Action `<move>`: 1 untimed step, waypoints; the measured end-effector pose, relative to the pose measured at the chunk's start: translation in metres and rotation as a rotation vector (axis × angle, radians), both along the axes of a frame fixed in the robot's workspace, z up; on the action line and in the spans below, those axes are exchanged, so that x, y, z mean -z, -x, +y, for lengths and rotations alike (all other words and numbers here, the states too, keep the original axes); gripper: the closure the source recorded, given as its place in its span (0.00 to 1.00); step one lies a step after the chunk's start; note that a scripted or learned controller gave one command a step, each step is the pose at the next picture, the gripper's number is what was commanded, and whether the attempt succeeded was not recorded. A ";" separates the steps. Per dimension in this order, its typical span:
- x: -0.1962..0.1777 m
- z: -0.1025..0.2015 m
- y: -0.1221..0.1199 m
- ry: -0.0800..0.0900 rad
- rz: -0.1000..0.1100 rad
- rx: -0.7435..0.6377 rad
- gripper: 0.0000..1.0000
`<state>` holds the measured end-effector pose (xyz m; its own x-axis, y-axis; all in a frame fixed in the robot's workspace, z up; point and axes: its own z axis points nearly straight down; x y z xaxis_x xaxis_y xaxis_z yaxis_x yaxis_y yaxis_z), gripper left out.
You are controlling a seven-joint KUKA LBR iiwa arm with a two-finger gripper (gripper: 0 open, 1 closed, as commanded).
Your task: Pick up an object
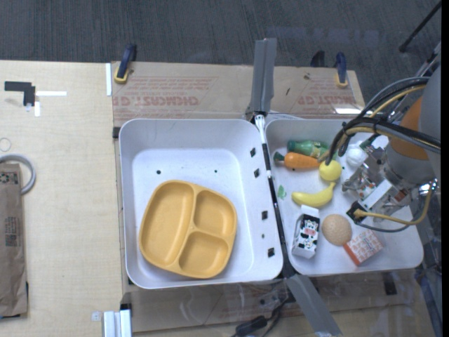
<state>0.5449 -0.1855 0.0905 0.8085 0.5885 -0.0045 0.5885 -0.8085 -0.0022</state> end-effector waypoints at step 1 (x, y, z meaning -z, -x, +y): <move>-0.070 -0.036 0.068 0.000 0.001 0.168 0.00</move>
